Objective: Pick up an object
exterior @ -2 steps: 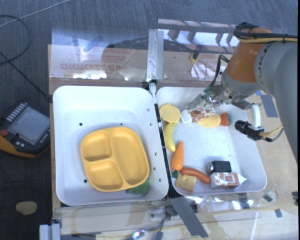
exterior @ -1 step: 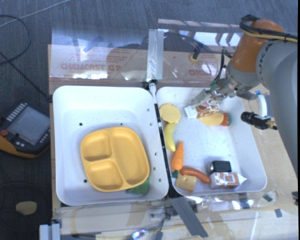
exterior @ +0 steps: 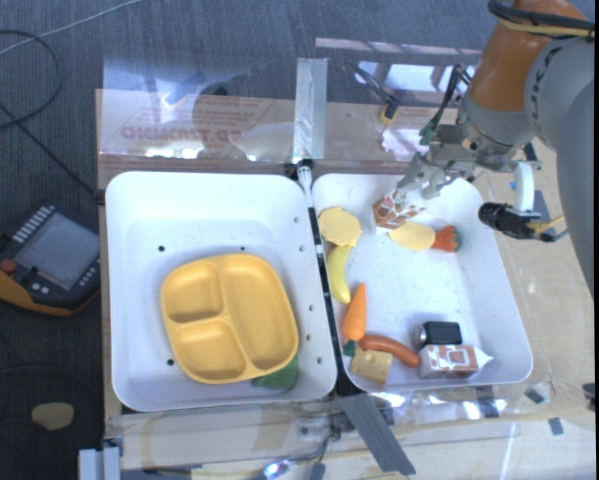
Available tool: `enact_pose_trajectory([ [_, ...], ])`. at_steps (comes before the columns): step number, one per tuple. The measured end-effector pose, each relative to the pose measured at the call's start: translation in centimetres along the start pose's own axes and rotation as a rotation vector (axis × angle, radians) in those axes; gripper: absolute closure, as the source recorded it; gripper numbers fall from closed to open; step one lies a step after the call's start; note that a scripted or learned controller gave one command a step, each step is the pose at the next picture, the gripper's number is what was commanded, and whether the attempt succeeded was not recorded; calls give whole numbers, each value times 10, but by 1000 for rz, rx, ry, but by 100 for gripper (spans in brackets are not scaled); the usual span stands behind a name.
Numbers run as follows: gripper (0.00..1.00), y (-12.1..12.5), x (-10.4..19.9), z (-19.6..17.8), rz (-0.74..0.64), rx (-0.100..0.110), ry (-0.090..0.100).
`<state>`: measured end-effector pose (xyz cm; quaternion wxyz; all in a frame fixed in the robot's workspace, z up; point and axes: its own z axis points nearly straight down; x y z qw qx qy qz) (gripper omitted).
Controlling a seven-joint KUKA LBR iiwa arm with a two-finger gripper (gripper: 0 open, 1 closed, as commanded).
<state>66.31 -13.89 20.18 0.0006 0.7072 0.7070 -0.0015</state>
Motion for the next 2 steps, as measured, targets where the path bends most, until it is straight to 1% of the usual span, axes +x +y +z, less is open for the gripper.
enact_pose_trajectory([
  [1, 100, -36, 35, -7, -17, 1, -1],
  [2, 100, -57, -2, 20, 36, 0, -1],
])
